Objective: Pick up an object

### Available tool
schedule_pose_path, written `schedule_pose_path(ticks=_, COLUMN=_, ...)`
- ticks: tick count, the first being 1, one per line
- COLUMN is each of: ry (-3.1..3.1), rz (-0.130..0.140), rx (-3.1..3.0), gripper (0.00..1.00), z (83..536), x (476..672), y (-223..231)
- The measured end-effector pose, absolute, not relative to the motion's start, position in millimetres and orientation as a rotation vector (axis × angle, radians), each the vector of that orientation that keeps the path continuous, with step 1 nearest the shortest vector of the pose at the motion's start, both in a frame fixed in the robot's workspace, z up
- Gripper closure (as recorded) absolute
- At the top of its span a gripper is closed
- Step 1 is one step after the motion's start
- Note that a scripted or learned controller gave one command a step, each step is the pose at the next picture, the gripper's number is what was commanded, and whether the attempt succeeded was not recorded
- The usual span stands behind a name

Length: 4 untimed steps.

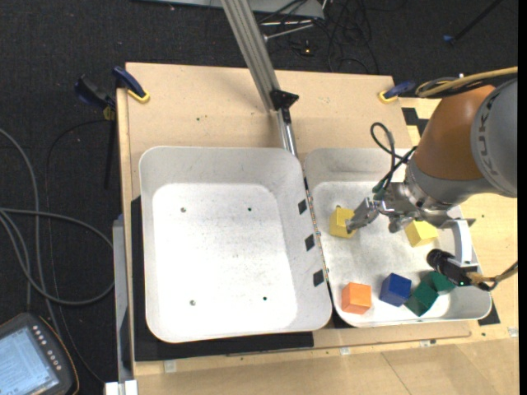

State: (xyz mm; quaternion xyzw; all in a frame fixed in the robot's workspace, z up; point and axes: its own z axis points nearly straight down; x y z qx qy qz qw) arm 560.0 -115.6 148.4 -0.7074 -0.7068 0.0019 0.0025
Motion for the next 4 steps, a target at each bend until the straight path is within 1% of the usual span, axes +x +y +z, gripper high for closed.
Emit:
schedule_pose_path(ticks=1, ry=-2.218, rz=0.005, rx=-2.219, gripper=0.0, z=95, x=558.8, y=-115)
schedule_pose_path(ticks=2, ry=-2.22, rz=0.0, rx=-2.224, gripper=1.0, z=108, x=560.4, y=-116)
schedule_pose_path(ticks=3, ry=-2.222, rz=-0.004, rx=-2.227, gripper=1.0, z=154, x=560.2, y=-124)
schedule_pose_path(ticks=4, ry=-2.227, rz=-0.005, rx=-2.225, gripper=1.0, z=212, x=552.9, y=-126)
